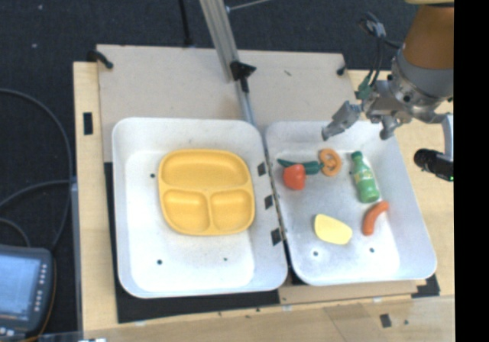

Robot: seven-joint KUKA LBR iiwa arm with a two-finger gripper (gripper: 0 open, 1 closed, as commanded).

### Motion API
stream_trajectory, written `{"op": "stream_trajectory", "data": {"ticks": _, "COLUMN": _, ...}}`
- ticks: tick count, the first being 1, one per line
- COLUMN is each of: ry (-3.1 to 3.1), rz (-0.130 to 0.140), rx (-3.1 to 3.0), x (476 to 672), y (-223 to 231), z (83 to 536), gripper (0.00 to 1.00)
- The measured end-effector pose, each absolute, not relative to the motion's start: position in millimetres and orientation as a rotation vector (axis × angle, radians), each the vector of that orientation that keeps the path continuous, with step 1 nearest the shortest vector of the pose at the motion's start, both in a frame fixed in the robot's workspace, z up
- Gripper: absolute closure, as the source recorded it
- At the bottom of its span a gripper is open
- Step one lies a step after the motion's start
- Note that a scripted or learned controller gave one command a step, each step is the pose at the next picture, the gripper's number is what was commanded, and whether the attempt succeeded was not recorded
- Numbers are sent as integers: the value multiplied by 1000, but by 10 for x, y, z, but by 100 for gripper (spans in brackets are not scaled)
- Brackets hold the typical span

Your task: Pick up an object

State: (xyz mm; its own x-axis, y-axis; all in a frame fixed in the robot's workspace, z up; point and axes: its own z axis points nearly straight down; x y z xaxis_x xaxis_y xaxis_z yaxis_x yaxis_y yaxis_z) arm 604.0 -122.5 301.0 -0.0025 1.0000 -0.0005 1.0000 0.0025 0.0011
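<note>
Targets: you have 5 small items in the right bin (412,256), at the frame's centre right: a tomato (294,176), a pretzel (330,161), a green bottle (364,178), a sausage (374,218) and a yellow wedge (332,229).
Spacing: tomato and pretzel lie close together; the other 3 lie apart, which likely makes them easier picks.
Gripper: the gripper (359,120) hangs above the bin's upper edge, grasping nothing; you cannot tell whether it is spread or closed.
Left bin: the left bin (137,256) carries 1 yellow divided tray (206,190), probably too broad to grasp.
</note>
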Motion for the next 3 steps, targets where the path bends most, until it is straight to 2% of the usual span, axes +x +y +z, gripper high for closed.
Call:
{"op": "stream_trajectory", "data": {"ticks": 1, "ry": 2223, "rz": 1, "rx": 2218, "x": 6040, "y": -1224, "z": 3010, "gripper": 0}}
{"op": "stream_trajectory", "data": {"ticks": 3, "ry": 2220, "rz": -5, "rx": 2224, "x": 6145, "y": -1267, "z": 2128, "gripper": 0}}
